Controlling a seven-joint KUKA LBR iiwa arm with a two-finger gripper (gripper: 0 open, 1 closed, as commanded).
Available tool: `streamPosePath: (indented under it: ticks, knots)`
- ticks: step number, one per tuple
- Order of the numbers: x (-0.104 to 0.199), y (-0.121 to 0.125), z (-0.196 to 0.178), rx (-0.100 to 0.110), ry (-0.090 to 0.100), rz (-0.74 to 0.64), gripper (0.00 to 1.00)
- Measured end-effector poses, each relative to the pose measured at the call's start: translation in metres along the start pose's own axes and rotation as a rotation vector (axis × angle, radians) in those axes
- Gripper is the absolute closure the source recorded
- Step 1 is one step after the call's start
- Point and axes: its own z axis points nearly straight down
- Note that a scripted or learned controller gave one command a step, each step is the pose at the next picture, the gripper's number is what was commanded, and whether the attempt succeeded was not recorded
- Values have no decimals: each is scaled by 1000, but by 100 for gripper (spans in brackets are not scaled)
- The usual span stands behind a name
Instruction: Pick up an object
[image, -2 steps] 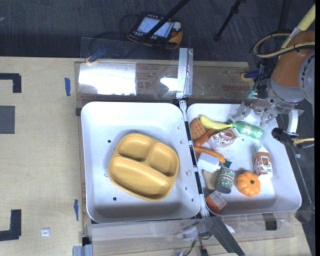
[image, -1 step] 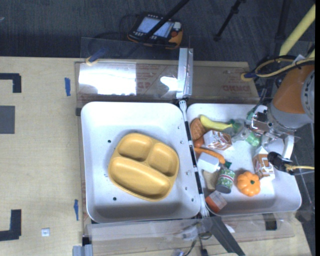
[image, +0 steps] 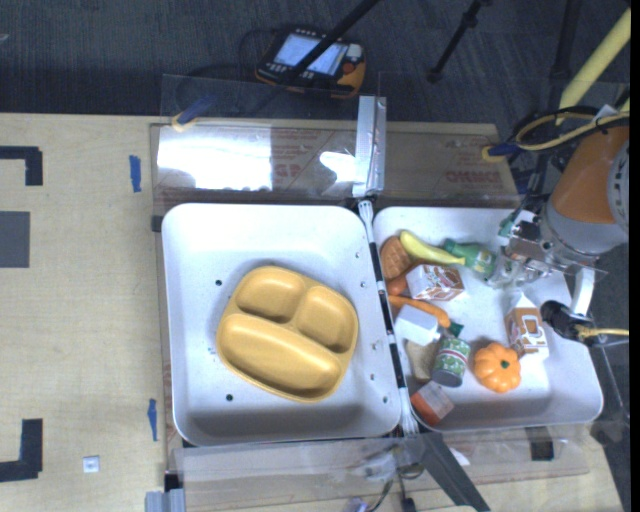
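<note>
The right bin (image: 575, 395) holds several small items. A yellow banana (image: 428, 249) and a green bottle (image: 468, 255) lie along its far side, with a printed snack pack (image: 437, 283) and a carrot (image: 420, 308) below them. Near the front are an orange pumpkin (image: 497, 367), a dark jar with a green lid (image: 451, 360) and a small orange-and-white carton (image: 526, 331). My gripper (image: 520, 262) hangs over the bin's far right part, just right of the green bottle and above the small carton. Nothing shows held in it.
The left bin (image: 190, 250) holds a yellow compartment plate (image: 288, 330). A brown rounded item (image: 394, 258) and a white box (image: 415, 327) sit by the divider between the bins. A red-and-white piece (image: 430, 403) lies at the right bin's front left corner. Cables trail at the right.
</note>
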Motion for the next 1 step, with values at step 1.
streamPosePath:
  ticks: [1]
  knots:
    - [2,0,0,2,3,-2,0]
